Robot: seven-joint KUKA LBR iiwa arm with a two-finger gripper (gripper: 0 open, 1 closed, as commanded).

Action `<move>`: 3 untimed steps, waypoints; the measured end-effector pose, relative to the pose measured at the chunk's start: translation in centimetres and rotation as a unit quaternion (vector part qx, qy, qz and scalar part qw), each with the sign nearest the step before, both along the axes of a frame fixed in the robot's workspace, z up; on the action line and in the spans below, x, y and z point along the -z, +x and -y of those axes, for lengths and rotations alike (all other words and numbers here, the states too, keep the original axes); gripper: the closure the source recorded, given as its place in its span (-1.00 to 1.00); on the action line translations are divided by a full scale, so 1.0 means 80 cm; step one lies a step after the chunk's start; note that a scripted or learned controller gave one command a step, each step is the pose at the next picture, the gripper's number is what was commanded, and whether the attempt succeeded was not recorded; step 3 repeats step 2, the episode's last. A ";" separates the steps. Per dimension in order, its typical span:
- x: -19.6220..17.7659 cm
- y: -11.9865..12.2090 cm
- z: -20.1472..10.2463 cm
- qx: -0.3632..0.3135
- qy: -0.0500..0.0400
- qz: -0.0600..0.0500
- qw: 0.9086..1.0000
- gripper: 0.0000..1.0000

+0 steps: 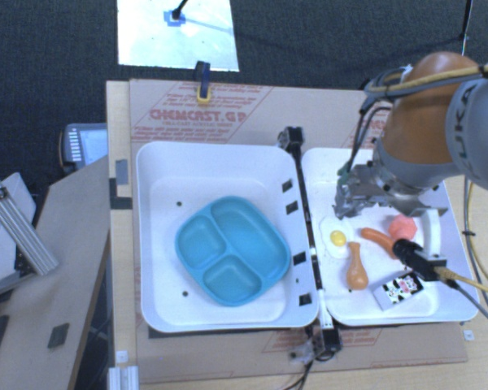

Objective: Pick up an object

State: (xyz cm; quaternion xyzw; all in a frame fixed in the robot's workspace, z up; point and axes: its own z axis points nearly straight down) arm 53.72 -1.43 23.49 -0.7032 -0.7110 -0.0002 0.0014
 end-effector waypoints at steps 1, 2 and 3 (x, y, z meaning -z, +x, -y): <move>0.017 0.012 -0.072 0.000 0.000 0.000 1.000 1.00; 0.027 0.034 -0.132 0.000 0.000 0.001 1.000 1.00; 0.027 0.034 -0.132 0.000 0.000 0.001 1.000 1.00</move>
